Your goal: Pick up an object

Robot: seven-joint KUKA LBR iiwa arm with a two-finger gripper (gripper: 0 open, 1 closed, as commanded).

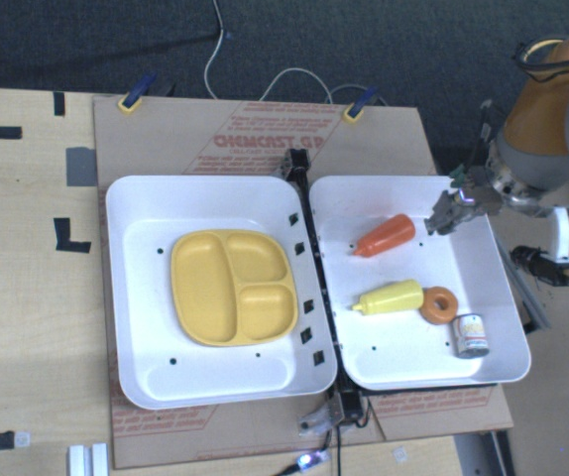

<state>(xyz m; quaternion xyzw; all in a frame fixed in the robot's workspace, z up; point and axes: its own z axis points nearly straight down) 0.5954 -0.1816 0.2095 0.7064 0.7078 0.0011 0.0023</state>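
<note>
Orange bottle [386, 235] lies on its side in the right bin [483, 266], just beside the tool [443, 216] and on its left in the camera view, with a small gap between the two. Its wider end points toward the tool and its narrow cap end points away, toward the divider between the bins. The tool sits low over the upper right part of this bin, close to the far wall, at the end of the grey arm [537, 127] with the orange band. Nothing shows between its tips; how far apart they stand cannot be told from this slant.

Farther from the tool, toward the near side of the bin, a yellow bottle [392, 298] lies on its side, and a brown ring-shaped donut [440, 305] touches its wide end. A small can [471, 335] with a pale label lies just beyond the donut, near the bin's near right corner.

Well apart from the tool, across the divider, a yellow compartment plate [233, 287] rests in the left bin [136, 266]. Both bins stand on a cardboard sheet [255, 142] on the desk
</note>
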